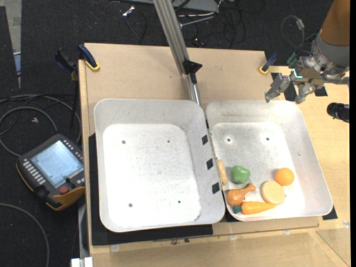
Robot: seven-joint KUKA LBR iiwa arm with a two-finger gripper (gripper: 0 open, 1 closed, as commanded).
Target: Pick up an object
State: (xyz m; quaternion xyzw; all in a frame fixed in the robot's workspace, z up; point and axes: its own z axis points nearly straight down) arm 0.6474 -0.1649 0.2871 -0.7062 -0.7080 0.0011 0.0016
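Toy foods, five small plastic pieces, lie clustered in the near corner of the right white bin (311, 149), well apart from the gripper. That two-finger gripper (287, 90) hangs at the bin's far right edge with its grey fingers spread apart and nothing between them, below the grey wrist and orange band of the arm (336, 24). Nearest to it in the cluster is a round orange fruit (285, 176), and just beside that sits a pale yellow disc (272, 193). A green pepper-shaped piece (240, 174) sits toward the bin's left wall. Below it lies a tan drumstick-shaped piece (240, 194), and an orange carrot (258, 207) rests against the near wall. The left white bin (147, 160) adjoins it. A teach pendant (53, 171) lies on the floor left of the bench.
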